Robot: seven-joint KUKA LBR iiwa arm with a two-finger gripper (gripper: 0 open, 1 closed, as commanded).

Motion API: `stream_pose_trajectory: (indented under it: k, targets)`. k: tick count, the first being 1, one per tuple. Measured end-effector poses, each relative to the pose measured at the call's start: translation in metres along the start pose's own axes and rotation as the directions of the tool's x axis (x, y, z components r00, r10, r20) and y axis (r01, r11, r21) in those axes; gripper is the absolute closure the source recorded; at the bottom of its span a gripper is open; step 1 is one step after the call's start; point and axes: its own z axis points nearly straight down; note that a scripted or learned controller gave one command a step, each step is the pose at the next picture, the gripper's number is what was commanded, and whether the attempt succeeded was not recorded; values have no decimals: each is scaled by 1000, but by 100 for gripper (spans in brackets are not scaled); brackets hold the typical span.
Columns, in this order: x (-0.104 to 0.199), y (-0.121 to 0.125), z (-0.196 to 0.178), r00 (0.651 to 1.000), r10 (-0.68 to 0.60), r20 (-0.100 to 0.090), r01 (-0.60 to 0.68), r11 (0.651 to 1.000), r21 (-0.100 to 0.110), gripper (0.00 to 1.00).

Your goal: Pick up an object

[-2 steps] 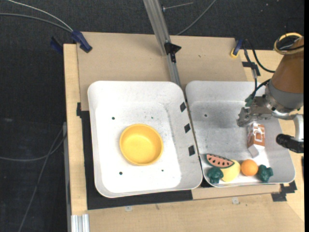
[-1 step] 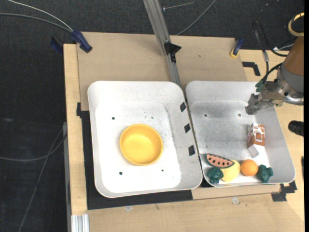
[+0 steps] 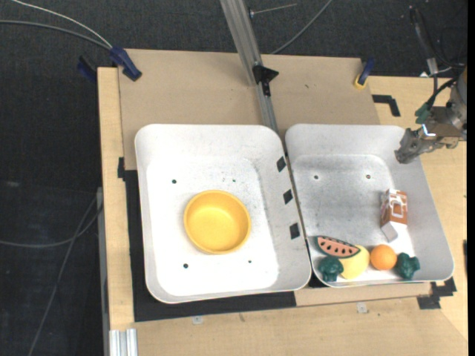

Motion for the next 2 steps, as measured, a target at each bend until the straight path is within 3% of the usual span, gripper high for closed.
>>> stream_pose_trajectory:
  k: [1,2]
  targets:
    - [0,2,-18,1000,-1,1,1,1000,1,100]
    - [52,4,-20,1000,-5,-6,5,1000,11,100]
